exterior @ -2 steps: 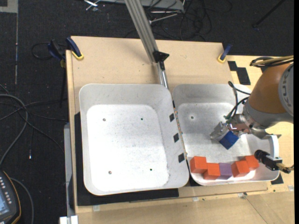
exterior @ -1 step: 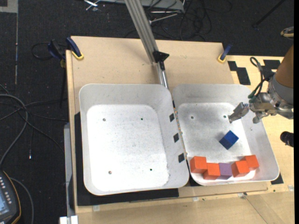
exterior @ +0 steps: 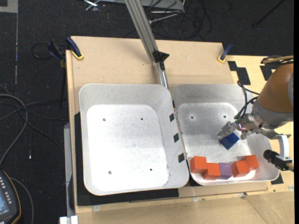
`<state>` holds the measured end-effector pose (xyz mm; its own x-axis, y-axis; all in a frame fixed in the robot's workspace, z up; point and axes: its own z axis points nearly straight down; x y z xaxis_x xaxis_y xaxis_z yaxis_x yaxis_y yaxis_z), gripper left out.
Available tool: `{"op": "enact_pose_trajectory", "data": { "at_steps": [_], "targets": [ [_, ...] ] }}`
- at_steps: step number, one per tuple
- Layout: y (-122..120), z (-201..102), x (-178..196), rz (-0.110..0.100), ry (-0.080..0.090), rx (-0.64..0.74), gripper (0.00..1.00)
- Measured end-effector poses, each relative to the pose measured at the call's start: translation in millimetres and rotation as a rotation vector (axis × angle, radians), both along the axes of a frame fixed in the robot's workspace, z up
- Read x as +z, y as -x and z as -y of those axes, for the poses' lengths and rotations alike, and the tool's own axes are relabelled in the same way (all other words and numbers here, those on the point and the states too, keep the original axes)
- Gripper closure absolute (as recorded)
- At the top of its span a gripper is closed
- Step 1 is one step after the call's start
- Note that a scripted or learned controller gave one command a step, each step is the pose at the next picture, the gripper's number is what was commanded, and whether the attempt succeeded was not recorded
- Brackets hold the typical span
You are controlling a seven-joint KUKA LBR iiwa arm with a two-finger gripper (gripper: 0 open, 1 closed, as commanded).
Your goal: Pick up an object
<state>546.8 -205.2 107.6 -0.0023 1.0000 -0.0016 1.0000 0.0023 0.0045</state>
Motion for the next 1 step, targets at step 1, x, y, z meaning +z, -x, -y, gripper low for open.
{"op": "enact_pose_trajectory", "data": {
  "at_steps": [1],
  "targets": [
    [37.4, -29.5, -11.6, -0.002, 0.0, -0.003, 0.0]
  ]
}}
